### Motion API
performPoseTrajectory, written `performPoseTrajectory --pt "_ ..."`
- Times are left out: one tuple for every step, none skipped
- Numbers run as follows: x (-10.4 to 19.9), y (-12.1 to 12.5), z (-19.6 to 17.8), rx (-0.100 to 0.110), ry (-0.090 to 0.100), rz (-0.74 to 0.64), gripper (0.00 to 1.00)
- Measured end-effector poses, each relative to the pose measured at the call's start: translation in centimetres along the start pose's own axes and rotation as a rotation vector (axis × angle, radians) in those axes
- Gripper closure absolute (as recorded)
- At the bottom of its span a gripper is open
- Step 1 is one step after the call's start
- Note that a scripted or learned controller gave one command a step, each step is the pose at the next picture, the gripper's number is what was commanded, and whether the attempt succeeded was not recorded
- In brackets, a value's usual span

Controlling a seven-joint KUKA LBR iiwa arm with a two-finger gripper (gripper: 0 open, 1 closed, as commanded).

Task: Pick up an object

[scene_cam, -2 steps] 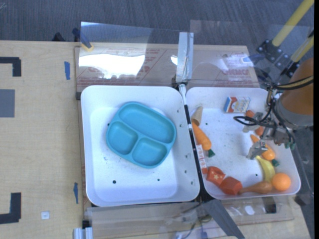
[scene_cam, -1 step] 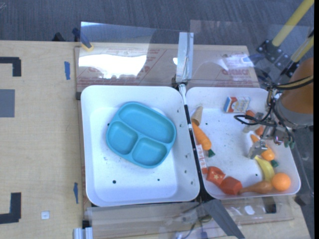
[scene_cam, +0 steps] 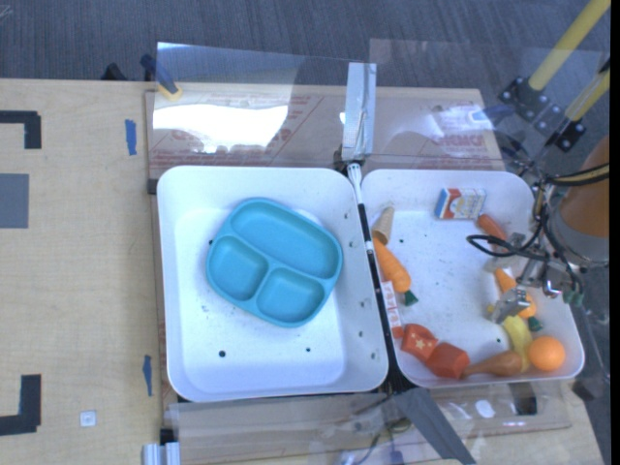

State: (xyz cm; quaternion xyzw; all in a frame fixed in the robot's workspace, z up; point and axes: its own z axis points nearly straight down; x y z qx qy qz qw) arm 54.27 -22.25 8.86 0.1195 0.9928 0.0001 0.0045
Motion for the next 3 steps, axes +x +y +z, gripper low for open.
performPoseTrajectory --pt "-0.4 0.1 -1.4 0.001 -0.014 -0.002 1.0" --pt "-9.0 2.3 0.2 0.001 0.0 0.23 1.0" --pt "-7.1 7.7 -12.6 -0.003 -0.014 0.36 1.0"
